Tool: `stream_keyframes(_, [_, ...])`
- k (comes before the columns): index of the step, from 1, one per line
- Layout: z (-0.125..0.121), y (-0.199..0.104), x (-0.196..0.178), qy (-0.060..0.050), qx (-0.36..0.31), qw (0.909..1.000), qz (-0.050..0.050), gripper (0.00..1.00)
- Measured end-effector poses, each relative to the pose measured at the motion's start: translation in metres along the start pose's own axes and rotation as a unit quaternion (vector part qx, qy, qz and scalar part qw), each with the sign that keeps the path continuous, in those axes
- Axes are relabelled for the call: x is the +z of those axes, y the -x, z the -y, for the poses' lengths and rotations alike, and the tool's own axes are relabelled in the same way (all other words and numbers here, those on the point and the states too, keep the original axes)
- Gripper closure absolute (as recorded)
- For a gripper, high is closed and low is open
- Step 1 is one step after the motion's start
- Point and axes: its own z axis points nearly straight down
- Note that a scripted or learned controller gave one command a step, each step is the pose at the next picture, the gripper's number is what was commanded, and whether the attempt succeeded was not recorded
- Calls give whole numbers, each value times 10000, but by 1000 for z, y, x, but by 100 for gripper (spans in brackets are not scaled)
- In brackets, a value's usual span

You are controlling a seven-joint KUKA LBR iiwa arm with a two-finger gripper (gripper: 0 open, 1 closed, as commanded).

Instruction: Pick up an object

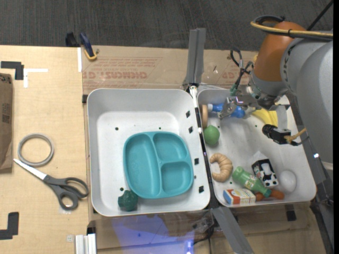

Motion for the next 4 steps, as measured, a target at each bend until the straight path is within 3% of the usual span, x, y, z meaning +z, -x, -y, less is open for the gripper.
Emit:
stream_keyframes(1, [-2,-36,-92,45,1084,9941,-15,100])
stream_keyframes(2, [18,25,-181,39,2102,9776,-19,100])
stream_keyframes(3, [75,79,-222,28,3273,9449,-23,100])
stream_keyframes(4, [101,62,-96,21,2850,9585,-29,100])
